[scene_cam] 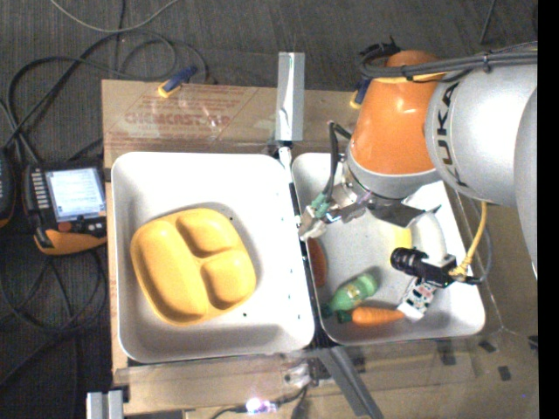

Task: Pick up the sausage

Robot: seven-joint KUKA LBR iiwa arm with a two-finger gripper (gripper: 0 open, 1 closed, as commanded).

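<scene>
- I see a wooden bench [157,116] carrying two shallow white bins: left bin [122,260], right bin [467,317].
- A blue-and-yellow clip [177,79] lies at its far edge.

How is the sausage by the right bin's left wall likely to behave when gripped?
The sausage looks like a smooth, rounded cylinder, so it may roll or slip out of a pinch. It lies close against the bin wall, which probably leaves little room on that side. It looks like toy food, so likely light and fairly stiff.
</scene>
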